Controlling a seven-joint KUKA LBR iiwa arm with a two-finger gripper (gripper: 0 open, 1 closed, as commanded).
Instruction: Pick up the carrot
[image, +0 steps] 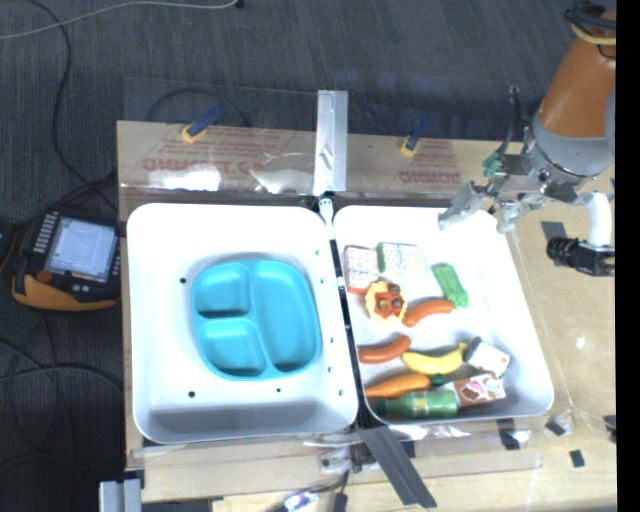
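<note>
Gripper (480, 208) poised spread and empty over the right bin's (528, 330) far edge.
Risk: the carrot (397, 383) lies near, wedged between banana (435, 359) and green bottle (420, 404); neighbours may be grasped instead.

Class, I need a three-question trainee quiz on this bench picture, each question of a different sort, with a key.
1. True or false: the carrot lies in the right bin.
2. What lies directly behind the carrot? A) banana B) spoon C) cup
3. Fill in: the left bin holds a ___ divided tray.

Key: 1 true; 2 A; 3 blue. The gripper hovers over the right bin's far edge, away from the carrot.
</note>
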